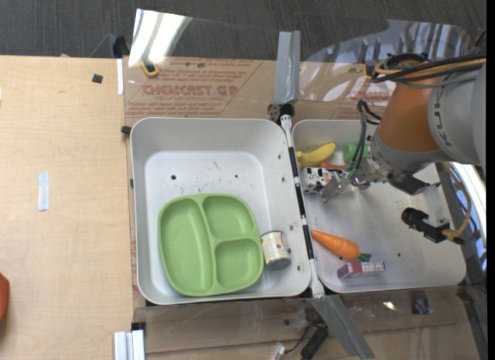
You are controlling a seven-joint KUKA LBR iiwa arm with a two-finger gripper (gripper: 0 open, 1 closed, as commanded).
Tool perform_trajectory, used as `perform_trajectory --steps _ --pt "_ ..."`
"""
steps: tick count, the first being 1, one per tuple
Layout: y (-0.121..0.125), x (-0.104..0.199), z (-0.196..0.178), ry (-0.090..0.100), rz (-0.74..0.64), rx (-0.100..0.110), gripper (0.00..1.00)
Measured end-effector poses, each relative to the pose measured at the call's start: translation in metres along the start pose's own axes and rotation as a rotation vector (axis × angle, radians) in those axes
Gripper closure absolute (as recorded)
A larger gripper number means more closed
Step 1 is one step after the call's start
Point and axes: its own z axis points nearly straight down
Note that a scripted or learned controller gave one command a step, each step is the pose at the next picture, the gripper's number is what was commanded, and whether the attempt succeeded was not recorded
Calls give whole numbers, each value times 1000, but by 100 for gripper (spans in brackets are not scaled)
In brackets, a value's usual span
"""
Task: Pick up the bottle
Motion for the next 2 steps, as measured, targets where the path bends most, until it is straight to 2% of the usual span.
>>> perform_trajectory --steps 1,2 --pt "-2 -4 -9 -5 6 1 100" --pt "-1 -2 -9 -2 4 0 0"
